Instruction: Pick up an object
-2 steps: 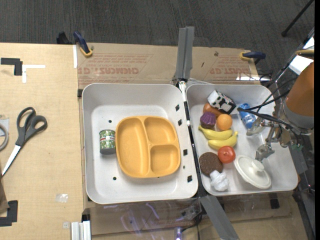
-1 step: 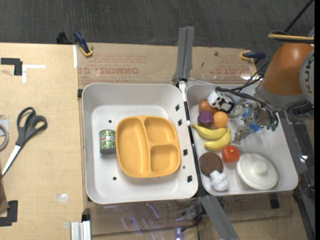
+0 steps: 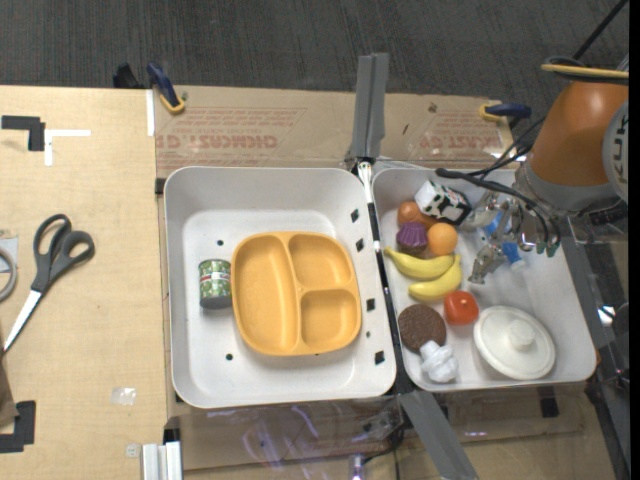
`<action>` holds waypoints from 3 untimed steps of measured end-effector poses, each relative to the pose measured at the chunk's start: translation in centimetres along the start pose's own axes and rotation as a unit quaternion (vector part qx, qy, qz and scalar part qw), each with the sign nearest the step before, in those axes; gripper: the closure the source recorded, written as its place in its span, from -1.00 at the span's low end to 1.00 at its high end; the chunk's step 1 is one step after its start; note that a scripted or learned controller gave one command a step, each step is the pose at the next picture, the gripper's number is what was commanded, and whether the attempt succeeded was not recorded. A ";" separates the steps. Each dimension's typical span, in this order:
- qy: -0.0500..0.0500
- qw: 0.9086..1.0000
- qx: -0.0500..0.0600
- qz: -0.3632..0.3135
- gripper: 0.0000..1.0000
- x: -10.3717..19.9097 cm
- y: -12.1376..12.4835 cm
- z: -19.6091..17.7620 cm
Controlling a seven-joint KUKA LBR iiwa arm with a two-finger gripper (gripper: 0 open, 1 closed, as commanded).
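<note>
Pincer [image 3: 490,258] on the grey and orange arm [image 3: 580,133] hangs low over the right bin [image 3: 570,298], in its upper half, with cables and a bit of blue hardware crowding the wrist; whether it is released or clenched I cannot tell from this slanted view, and nothing can be made out in its grasp. Just left of it lie the pickable things: a black and white toy [image 3: 441,201] near the bin's back wall, an orange ball [image 3: 442,237] touching a purple piece [image 3: 412,236], and a second orange fruit [image 3: 408,212] behind them. Two bananas [image 3: 428,273] curve below these, with a red tomato [image 3: 461,307] just beside the lower one. Nearer the front sit a brown round cookie [image 3: 421,326], a small white lump [image 3: 438,364] touching it, and a white lidded bowl [image 3: 514,342] to the right. The left bin [image 3: 190,268] bears a yellow divided plate [image 3: 296,293] with a small green-labelled can [image 3: 214,282] lying against its left edge. On the bench [image 3: 80,368] to the far left rest black-handled scissors [image 3: 45,258].
</note>
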State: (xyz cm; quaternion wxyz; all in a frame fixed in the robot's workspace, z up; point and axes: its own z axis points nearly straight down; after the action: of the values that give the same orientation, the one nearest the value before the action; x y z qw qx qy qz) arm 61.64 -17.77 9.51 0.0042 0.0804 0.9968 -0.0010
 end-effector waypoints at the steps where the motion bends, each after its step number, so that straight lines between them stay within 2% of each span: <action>1: -0.003 1.000 0.001 -0.002 1.00 -0.2 0.1 -1.1; 2: 0.002 0.996 0.000 0.091 1.00 0.6 7.7 -11.8; 3: 0.002 0.997 0.000 0.078 1.00 1.5 2.5 0.2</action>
State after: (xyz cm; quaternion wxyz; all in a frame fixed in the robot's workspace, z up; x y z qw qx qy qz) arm 60.57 -15.04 9.32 0.0022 0.1579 0.9875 -0.0005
